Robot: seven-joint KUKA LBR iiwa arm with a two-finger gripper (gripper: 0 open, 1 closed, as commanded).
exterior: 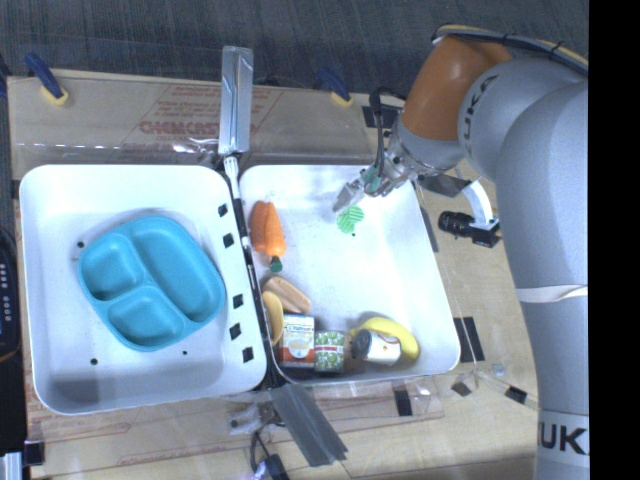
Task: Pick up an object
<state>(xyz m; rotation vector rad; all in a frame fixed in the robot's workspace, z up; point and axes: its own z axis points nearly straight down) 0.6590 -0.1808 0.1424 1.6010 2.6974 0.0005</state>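
Bench: wooden top [130, 118] bearing two shallow white bins side by side, dark floor beyond its far edge.
Green object [348, 221]: small and bright green, directly below the gripper tips, in the far part of the right bin [425, 268]; too small to tell whether the tips touch it or whether it lies on the bin floor.
Gripper [350, 199]: over the far part of the right bin, pointing down and toward the left; I cannot tell whether it is spread or closed, or whether it grasps the green object.
Arm [520, 168]: grey with an orange band above the wrist, behind the gripper.
Carrot [266, 230]: orange, left of the gripper, by the bin's left wall.
Banana [388, 336]: yellow, nearer the camera than the gripper, at the bin's near wall.
Carton [298, 340]: small printed box, beside the banana.
Left bin [50, 208]: well left of the gripper.
Blue tray [150, 280]: divided, lying in the left bin.
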